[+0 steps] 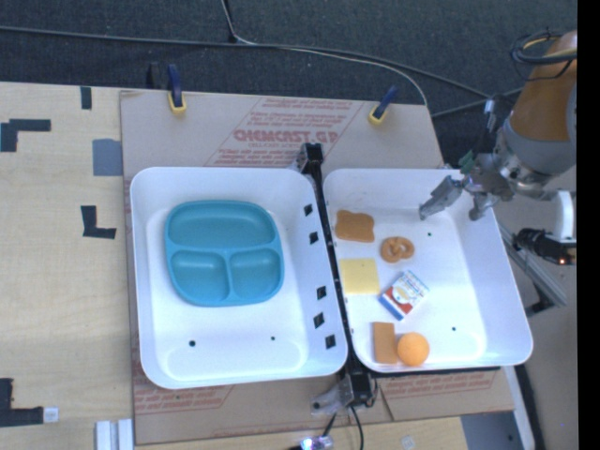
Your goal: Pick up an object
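Observation:
The right bin [469, 270] holds several small items: a brown toast slice [354, 226], a round pretzel-like piece [397, 247], a yellow cheese square [359, 276], a small red, white and blue carton [404, 294], an orange ball [412, 349] and a tan block [382, 341] beside it. My gripper [457, 202] hangs over the bin's far right corner, open, with nothing between its fingers. It is to the right of the toast and well apart from every item.
The left bin [150, 298] holds a blue divided plate [224, 252]. Both bins rest on a cardboard sheet [272, 129] held by two clamps at the back. A black cable [281, 45] runs across the dark floor behind.

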Controlling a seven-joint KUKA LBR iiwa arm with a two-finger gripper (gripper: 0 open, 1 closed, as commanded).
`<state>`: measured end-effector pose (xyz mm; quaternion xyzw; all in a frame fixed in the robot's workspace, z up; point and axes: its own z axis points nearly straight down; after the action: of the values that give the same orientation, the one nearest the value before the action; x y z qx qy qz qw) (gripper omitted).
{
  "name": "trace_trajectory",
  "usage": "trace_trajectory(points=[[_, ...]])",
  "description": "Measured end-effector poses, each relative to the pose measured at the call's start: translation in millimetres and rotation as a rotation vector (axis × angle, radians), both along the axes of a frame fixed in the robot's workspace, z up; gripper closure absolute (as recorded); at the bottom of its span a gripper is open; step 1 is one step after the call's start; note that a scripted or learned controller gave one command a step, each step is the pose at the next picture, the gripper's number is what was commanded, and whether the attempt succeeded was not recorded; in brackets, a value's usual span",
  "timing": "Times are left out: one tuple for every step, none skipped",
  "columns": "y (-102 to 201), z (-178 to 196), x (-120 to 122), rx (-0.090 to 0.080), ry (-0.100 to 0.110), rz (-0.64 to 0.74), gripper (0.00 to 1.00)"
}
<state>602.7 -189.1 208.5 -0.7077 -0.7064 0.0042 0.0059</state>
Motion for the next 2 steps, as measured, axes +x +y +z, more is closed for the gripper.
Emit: trace_trajectory(points=[[0.3,7.5,3.1,-0.003,-0.013,0.003,0.00],[-8.0,-41.3,2.6,-0.003,-0.008,0.002,0.00]])
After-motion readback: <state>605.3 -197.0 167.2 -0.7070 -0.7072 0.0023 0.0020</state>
